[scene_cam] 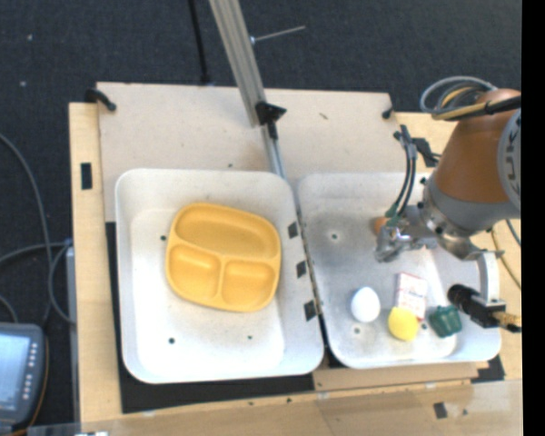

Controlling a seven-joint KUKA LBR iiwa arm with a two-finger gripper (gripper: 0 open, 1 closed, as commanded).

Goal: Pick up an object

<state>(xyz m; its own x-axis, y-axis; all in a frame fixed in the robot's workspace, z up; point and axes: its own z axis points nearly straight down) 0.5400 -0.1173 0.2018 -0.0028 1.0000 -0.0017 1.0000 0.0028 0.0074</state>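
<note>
The two-finger gripper (392,240) hangs low over the far part of the right white bin (331,209), likely lining up a grasp. The smooth white egg-shaped object (365,304) lies just nearer, left of a small yellow ball (403,323) and a pink-printed card (411,292).

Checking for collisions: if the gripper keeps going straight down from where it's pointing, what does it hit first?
Probably the bare floor of the right bin; the gripper sits up-left of the white egg and small packet. Depth is unclear.
</note>
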